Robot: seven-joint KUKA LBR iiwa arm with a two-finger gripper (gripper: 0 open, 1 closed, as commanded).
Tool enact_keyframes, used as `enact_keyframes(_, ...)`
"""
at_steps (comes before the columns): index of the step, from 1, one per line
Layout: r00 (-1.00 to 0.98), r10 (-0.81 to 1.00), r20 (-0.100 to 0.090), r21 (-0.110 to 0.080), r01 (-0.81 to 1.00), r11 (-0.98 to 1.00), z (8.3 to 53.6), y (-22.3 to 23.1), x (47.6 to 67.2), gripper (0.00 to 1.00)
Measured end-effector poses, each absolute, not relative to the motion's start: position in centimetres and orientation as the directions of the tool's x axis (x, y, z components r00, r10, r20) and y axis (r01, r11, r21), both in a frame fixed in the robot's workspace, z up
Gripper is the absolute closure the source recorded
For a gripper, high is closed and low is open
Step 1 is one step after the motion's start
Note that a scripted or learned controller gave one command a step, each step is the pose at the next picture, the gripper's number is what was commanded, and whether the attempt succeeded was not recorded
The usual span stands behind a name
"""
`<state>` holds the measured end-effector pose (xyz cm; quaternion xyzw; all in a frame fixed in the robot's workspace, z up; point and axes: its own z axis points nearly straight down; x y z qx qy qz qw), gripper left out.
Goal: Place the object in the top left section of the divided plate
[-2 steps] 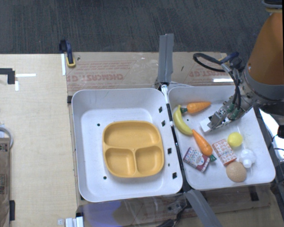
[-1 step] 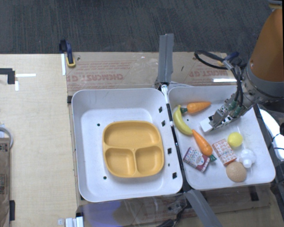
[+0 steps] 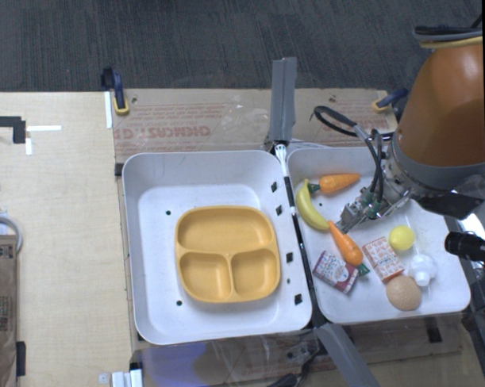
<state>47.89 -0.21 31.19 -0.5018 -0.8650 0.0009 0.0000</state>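
Overhead view of the bench with two shallow white bins side by side. The left bin [image 3: 141, 256] holds a yellow divided plate [image 3: 227, 253], with one wide section along its far side and two smaller sections along its near side; all three sections are bare. The right bin [image 3: 445, 301] holds the loose items: a banana [image 3: 309, 208], a carrot [image 3: 338, 182] lying beside the banana's far end, a second carrot [image 3: 347, 244] lying aslant near the bin's middle, two small printed packets [image 3: 336, 271] [image 3: 382, 258], a yellow ball [image 3: 401, 238], a small white object [image 3: 421, 268] and a tan egg-shaped item [image 3: 403, 293]. The arm's gripper [image 3: 356, 214] sits low over the right bin, just beside the banana and above the second carrot; whether its fingers are apart or together cannot be told, and nothing is visibly held between them.
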Motion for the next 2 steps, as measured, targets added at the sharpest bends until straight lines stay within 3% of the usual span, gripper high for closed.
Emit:
enact_keyframes(1,-0.517,0.856,-0.002,-0.001,0.856,0.517,39.1,-1.0,53.0,1.00)
enact_keyframes(2,-0.415,0.910,-0.002,-0.001,0.910,0.415,39.9,-2.5,55.9,1.00)
